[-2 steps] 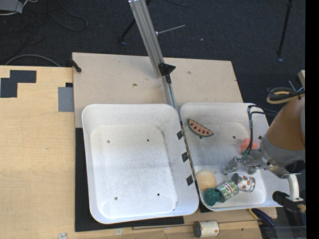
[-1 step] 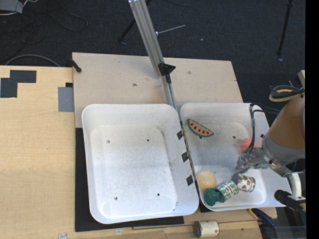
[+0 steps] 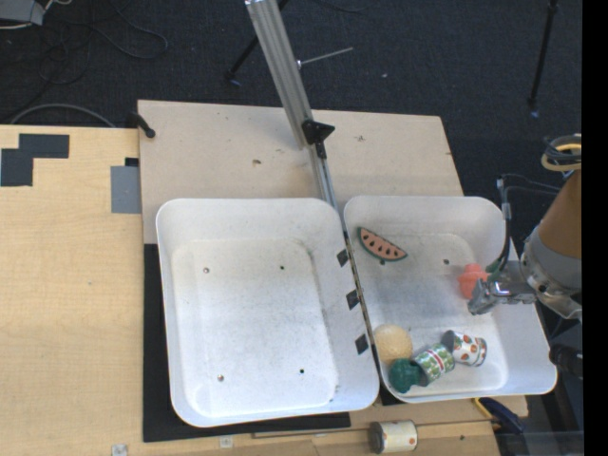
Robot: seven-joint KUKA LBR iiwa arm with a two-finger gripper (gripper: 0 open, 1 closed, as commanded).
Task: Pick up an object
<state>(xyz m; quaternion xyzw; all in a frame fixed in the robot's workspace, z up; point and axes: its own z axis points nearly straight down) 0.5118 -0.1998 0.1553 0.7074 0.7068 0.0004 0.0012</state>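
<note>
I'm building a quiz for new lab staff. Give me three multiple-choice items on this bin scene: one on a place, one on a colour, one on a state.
1. Where does the watermelon slice lie?
A. right bin
B. left bin
C. bench
2. What colour is the small object beside the end effector?
A. blue
B. orange-red
C. black
3. How do the two cans lie?
A. stacked
B. upright
C. on their sides

Answers: 1 A, it lies near that bin's upper left corner. 2 B, its orange-red shows against the white floor. 3 C, both show their long sides.

The left bin (image 3: 190, 245) gives open room; in the right bin (image 3: 427, 212), cans (image 3: 449, 354) and balls (image 3: 392, 340) crowd the near edge.
</note>
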